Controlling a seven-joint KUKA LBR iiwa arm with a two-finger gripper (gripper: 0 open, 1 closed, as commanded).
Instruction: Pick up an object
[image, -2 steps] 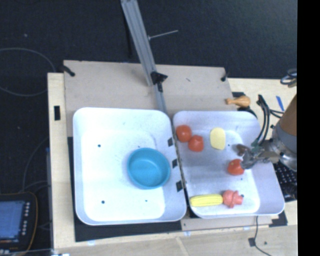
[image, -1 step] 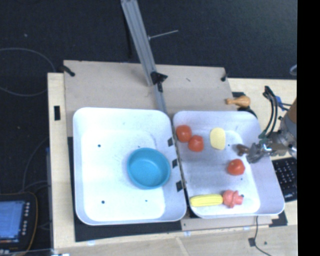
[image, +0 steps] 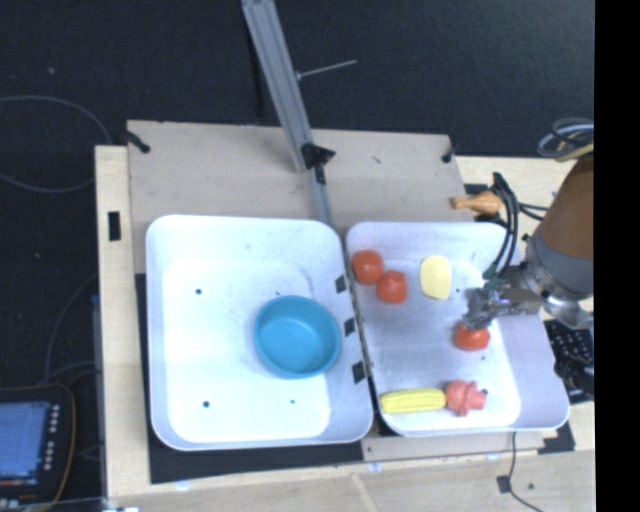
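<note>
Sat on a pale wooden bench (image: 400, 170) over dark flooring (image: 120, 60). Hovered just above a red tomato (image: 472, 338), gripper (image: 482, 308). Jaw state impossible to tell.

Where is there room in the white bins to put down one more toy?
Most room is in the left white bin, all around the round blue bowl. In the right white bin, a bare patch lies below the two small red balls, above the yellow corn cob. It is crowded near the gripper and the red tomato-like ball.
</note>
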